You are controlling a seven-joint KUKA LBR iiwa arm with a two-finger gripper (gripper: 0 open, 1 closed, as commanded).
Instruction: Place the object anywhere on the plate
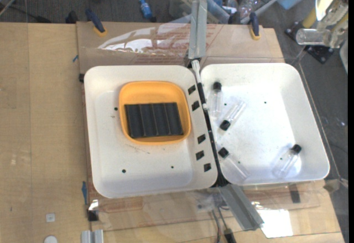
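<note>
Two shallow white bins sit side by side, the left bin with bare floor around its orange plate; a black ridged block lies flat on that plate, inside its rim. In the right bin we count four clear black-capped vials, three near the shared edge, one near the front right corner; the claw's state we cannot tell.
</note>
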